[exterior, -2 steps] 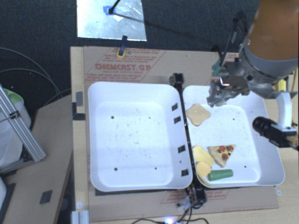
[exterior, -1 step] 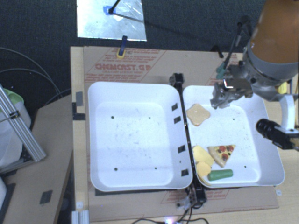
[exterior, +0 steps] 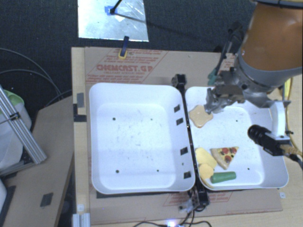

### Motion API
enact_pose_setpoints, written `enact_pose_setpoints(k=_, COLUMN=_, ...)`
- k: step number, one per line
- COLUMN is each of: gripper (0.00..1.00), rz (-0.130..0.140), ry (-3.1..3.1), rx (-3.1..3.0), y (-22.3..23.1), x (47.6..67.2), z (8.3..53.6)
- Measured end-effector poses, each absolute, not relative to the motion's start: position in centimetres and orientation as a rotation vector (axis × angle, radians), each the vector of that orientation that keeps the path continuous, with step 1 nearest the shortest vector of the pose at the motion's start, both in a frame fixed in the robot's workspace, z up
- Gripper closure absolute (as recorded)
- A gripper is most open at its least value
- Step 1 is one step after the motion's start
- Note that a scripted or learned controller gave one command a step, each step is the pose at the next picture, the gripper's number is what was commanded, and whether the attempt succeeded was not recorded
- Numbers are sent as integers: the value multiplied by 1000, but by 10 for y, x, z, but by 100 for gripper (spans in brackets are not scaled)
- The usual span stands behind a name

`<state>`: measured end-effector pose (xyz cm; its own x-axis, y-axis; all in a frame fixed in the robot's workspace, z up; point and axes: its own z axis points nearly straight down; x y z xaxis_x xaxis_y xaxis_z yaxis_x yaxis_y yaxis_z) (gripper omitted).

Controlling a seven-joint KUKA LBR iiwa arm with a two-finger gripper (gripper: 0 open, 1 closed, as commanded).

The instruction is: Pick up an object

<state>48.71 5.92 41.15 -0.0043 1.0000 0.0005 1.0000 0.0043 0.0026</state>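
The grey arm with its orange band (exterior: 277, 27) is reaching in from the 3 o'clock side and hanging over the right bin (exterior: 246, 124). Its gripper (exterior: 214, 103) is hovering at the bin's 11 o'clock corner, right over the upper edge of a tan bread slice (exterior: 200, 117). Whether the fingers are released or clenched cannot be told, since the wrist is blocking them from above, and nothing is visibly sitting between them.

The bread slice is lying flat on the bin floor near the divider between the two bins. Toward 6 o'clock in the same bin, a pizza slice (exterior: 225, 155) is lying with its tip pointing down. Just at its 9 o'clock side, pale yellow pieces (exterior: 205, 161) are resting against the bin's left wall, and a green cylinder (exterior: 223, 176) is lying on its side just below them, near the front rim. A black part (exterior: 263, 139) mounted on the arm is jutting over the bin at 3 o'clock.

The left bin (exterior: 137, 138) is sitting beside the right one on the counter (exterior: 128, 65), which is covered by printed cardboard.
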Motion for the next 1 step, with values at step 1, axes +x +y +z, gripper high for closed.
enact_pose_setpoints(k=1, gripper=100, rz=1, ry=2215, rx=2224, y=3, x=497, z=397)
